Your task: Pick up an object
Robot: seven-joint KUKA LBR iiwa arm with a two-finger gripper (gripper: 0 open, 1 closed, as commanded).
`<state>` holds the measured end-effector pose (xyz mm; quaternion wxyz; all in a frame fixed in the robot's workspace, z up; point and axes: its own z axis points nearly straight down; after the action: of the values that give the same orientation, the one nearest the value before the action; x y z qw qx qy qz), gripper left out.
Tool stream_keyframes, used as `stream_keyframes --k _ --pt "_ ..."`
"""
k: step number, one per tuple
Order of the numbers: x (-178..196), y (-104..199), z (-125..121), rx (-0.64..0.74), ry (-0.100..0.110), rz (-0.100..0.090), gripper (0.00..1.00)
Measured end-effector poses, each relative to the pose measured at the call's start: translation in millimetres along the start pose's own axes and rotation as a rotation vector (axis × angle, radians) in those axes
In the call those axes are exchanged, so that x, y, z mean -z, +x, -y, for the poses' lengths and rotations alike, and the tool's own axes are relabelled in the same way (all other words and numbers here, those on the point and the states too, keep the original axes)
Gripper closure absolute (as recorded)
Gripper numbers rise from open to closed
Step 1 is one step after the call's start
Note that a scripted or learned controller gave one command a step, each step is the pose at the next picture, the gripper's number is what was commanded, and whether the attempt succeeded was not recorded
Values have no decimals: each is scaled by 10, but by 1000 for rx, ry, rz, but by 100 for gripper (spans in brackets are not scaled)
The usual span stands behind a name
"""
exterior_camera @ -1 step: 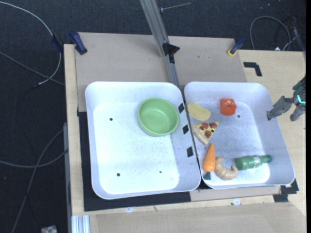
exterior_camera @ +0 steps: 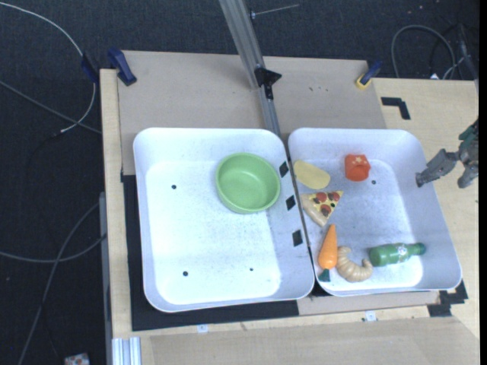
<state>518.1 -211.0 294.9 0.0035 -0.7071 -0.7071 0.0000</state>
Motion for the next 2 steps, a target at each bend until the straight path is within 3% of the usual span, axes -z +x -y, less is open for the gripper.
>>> stream_keyframes --k 2 --pt "-1073 6 15 -1 9 -3 0"
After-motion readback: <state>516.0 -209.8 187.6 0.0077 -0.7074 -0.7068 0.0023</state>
